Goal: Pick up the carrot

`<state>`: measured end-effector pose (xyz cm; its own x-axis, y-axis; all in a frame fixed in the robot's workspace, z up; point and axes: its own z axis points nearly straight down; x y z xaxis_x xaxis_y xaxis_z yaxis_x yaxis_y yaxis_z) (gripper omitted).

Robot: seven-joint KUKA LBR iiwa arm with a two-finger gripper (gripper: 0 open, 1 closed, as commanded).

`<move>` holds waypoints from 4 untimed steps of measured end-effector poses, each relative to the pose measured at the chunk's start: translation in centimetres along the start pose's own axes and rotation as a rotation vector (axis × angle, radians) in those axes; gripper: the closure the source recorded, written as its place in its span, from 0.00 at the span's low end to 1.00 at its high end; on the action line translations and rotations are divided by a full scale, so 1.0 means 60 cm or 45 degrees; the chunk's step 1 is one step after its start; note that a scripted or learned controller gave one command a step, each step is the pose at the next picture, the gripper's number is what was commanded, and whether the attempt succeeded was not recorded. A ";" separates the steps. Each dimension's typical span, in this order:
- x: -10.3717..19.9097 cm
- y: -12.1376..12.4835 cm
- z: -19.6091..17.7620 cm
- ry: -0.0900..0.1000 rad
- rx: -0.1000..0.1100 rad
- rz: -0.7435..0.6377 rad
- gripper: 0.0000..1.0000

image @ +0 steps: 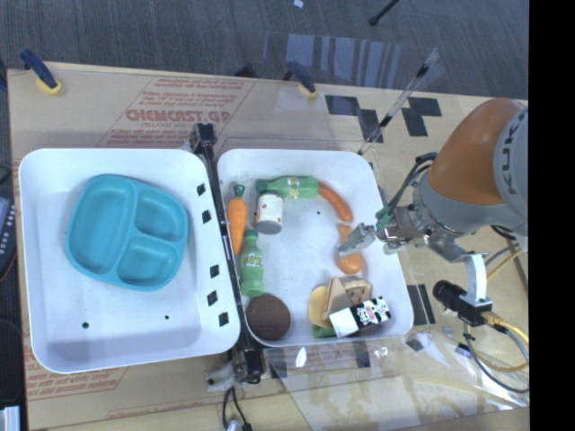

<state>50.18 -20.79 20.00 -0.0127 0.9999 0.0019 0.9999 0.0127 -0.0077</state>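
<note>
The carrot (235,224) is orange with a green top and lies lengthwise along the left wall of the right bin (296,160), beside a white can (269,214). My gripper (359,237) reaches in over the bin's right wall and hangs low at the right side, well apart from the carrot. It sits just above a small orange fruit-like piece (350,262) and below a curved orange sausage (338,203).
A green bottle (251,263) lies just below the carrot, with a brown ball (269,317) beneath it. A green packet (289,187) lies at the back. Yellow wedges (329,302) and a black-and-white toy (364,315) crowd the front right. The left bin (54,312) holds a blue divided plate (126,232).
</note>
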 end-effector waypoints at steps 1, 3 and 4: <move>0.000 0.048 0.155 0.001 0.000 -0.154 0.00; 0.145 0.024 0.001 -0.001 -0.006 0.075 1.00; 0.142 0.022 0.004 -0.002 0.000 0.080 0.00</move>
<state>51.37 -12.28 19.77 0.0497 0.9988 -0.0004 0.9987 -0.0497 -0.0074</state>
